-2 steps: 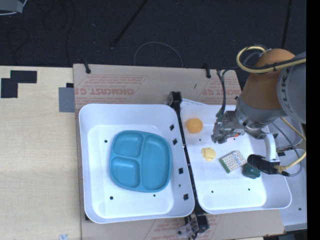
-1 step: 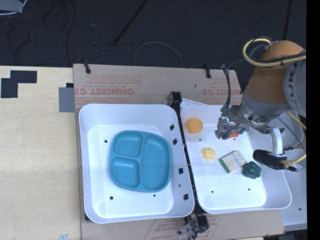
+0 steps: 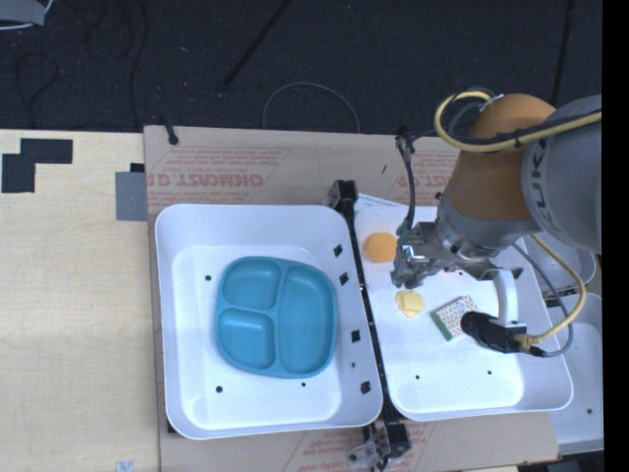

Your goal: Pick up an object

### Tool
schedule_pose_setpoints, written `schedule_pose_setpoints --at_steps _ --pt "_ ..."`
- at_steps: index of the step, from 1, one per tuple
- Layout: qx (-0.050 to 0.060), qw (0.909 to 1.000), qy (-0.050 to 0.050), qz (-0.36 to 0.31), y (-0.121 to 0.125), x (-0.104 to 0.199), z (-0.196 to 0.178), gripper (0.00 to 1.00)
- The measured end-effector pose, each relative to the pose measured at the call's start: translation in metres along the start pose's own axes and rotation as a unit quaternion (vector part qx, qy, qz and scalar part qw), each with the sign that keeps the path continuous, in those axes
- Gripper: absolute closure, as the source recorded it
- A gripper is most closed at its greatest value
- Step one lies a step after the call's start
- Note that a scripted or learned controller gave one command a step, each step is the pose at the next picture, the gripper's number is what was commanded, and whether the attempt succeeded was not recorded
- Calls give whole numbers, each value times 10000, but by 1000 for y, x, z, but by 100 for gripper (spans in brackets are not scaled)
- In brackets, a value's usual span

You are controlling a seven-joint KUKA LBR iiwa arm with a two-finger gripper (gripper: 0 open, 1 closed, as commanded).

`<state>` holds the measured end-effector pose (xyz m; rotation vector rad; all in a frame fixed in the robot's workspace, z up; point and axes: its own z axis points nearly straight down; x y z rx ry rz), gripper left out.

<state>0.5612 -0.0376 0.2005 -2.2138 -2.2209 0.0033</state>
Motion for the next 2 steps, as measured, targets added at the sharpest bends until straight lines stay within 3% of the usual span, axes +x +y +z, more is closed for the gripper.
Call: schedule_pose_setpoints --at_steps 2 --pt "8 10000 -2 -6 -51 100 -2 100"
